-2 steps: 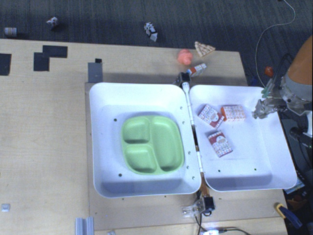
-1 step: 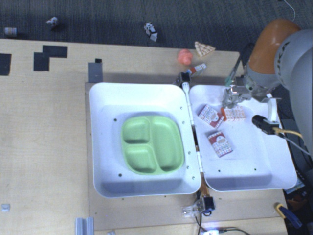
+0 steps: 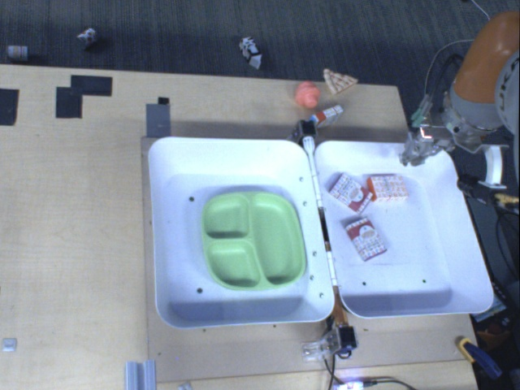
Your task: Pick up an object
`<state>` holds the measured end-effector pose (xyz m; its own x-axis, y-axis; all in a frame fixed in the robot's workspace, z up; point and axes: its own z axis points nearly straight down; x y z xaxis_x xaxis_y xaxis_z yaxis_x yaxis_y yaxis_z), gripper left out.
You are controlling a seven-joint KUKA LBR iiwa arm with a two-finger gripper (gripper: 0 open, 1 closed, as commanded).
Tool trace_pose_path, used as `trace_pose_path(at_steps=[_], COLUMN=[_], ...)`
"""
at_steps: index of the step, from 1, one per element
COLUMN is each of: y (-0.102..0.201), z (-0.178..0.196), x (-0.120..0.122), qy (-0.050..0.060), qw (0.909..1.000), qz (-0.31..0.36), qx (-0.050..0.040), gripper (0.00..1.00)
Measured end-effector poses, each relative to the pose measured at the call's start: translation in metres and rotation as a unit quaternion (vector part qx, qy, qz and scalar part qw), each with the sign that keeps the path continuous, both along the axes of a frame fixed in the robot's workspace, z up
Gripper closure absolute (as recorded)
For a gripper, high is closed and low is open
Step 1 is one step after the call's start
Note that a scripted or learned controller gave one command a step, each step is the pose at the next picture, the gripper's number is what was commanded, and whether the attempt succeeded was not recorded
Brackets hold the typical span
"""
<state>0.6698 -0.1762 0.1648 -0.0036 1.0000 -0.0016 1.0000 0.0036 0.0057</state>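
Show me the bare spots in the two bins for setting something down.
Right bin: bare floor along the near wall, below the three small cartons, and down its right side. It is crowded at the upper middle, and the gripper hangs at the far right corner. Left bin: the green tray leaves a bare margin.

A robotics lab: wooden bench [image 3: 73,218], twin white bins [image 3: 175,299] (cables, clamps), dark carpet [image 3: 179,15].

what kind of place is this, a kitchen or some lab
Most likely a robotics lab: a grey robot arm with an orange band reaches over two shallow white plastic bins on a pale wooden bench, with cables nearby.
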Motion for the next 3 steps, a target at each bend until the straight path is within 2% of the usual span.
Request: trace_pose_path(at_steps=[1,2,3], y=[0.001,0.041,0.042], z=[0.0,-0.064,-0.051], x=[0.0,-0.025,-0.022], qy=[0.0,-0.004,-0.007], qw=[1.0,1.0,1.0], qz=[0.0,0.0,0.001], qx=[0.0003,-0.0011,-0.0013], gripper=[0.0,0.0,1.0])
